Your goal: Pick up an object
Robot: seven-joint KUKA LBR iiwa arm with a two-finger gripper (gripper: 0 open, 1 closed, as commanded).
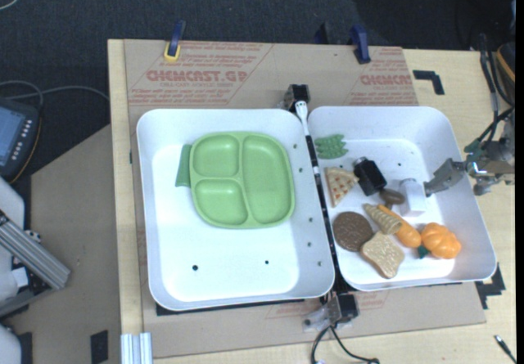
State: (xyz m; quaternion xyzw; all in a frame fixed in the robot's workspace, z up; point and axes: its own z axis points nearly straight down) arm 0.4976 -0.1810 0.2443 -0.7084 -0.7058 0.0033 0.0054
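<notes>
Inside the left bin (164,215) lies a green plate (241,179); toy foods (385,227) fill the right bin (458,150), gripper (446,177) state unclear.

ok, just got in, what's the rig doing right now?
It's a pick trial. The arm's pincer sits at the right edge of the right white bin, near a small grey block; nothing visibly between its fingers. The toy food is clustered in that bin: orange pumpkin, brown round cookie, tan bread slice, pizza wedge, small black block. The left white bin holds a green divided plate.
</notes>
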